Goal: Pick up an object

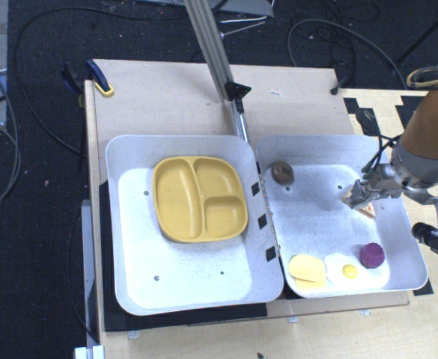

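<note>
I judge the pick as begun but not done: my gripper [362, 199] is down in the right bin [308, 223], at a small pale-orange item [367, 212] by its far-right wall — I cannot tell how the jaws stand, so no grasp is confirmed and the lift is left. Also in the right bin: a brown ball [281, 173] near its upper-left corner, and a yellow piece [307, 268], a fried egg [349, 271] and a purple ball [371, 256] along its lower edge. The left bin [129, 245] beside it holds a yellow divided plate [201, 199].
</note>
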Robot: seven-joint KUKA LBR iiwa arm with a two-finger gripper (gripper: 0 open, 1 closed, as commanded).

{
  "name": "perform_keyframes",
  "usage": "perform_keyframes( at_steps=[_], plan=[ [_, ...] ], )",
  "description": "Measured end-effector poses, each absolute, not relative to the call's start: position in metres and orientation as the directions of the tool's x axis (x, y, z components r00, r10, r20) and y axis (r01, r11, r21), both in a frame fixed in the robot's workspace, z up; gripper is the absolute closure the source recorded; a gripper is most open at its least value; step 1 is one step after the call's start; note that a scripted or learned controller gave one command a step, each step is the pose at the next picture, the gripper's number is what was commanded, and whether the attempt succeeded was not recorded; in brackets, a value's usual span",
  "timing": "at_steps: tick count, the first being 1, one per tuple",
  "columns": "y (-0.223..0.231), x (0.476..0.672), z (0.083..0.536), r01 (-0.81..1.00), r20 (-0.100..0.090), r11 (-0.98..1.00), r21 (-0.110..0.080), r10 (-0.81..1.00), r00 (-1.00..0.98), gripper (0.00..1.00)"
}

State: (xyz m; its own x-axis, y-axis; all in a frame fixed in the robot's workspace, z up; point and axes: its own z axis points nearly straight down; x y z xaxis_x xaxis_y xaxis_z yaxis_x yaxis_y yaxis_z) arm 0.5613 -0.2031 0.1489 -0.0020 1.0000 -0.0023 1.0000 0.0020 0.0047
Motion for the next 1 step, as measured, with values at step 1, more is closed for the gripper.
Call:
perform_keyframes(
  at_steps=[1],
  plan=[
    [-0.2125, 0.5658, 0.2077, 1.000, -0.004, 0.002, 0.007, 1.000, -0.002, 1.00]
  ],
)
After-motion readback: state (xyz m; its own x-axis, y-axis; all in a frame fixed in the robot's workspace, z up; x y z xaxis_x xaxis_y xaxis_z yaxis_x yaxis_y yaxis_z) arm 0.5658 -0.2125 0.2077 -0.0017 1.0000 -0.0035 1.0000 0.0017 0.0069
